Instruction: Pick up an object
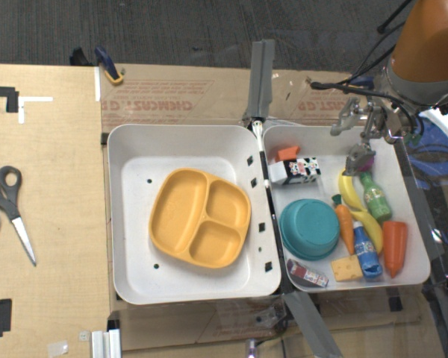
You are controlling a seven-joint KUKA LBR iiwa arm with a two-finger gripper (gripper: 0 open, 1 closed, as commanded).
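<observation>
Just beneath the tool (361, 157) we see a banana (349, 190), yellow and curved, lying in the right bin (313, 136) beside a green bottle (375, 198). Whether the tool is released or clenched we cannot tell; its tip hangs close over the banana's upper end, and we see nothing between its parts. Further from it lie a carrot (346, 227), a blue bottle (365, 250), a teal bowl (310, 228) and a cheese wedge (346, 268). Beyond them, in the left bin (127, 222), rests a yellow divided plate (200, 218).
</observation>
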